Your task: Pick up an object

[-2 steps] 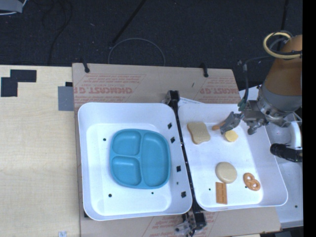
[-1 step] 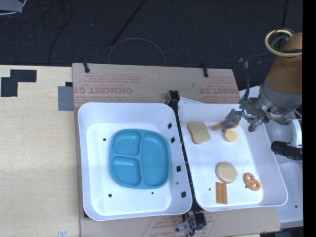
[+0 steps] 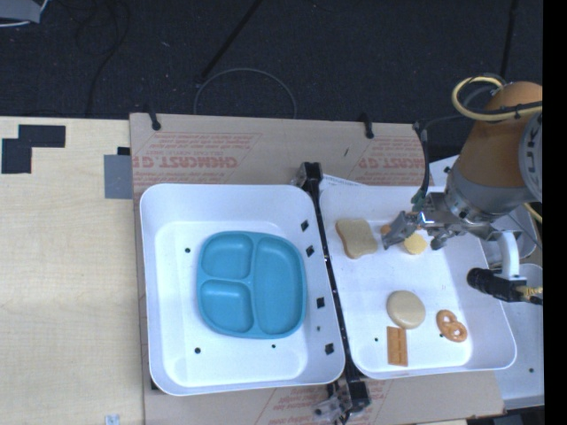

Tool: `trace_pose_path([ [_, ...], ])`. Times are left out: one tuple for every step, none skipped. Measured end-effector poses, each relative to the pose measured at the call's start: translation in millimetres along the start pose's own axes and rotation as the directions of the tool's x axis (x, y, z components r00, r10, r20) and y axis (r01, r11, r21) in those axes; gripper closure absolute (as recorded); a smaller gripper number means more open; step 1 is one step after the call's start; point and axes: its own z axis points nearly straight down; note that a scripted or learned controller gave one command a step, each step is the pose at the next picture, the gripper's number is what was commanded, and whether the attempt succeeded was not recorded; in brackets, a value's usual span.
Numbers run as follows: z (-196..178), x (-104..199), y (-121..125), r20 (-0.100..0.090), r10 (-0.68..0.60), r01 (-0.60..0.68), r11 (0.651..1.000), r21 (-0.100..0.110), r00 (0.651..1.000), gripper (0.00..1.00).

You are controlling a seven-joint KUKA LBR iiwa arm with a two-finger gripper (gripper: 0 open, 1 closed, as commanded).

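My pincer (image 3: 409, 231) hangs low beside the small round yellow piece (image 3: 415, 244), lined up for grabbing; can't tell its spread tbh.

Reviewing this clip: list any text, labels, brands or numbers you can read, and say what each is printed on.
"CHEMCAST GP", in red, upside down and mirrored in the camera view, repeated on the brown masking sheet under the two bins; some letters are uncertain.
Fainter red print on the same sheet near the bottom edge: too blurred to read.
No readable text on the bins, the blue tray or the food pieces.
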Motion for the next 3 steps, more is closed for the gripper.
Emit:
trace_pose_path([
  [57,10,0,-0.001,0.0,0.0,1.0,0.002,1.0,0.0],
  [96,11,0,0.0,0.001,-0.001,1.0,-0.001,1.0,0.0],
  [84,10,0,0.001,0.004,-0.004,1.0,-0.002,1.0,1.0],
])
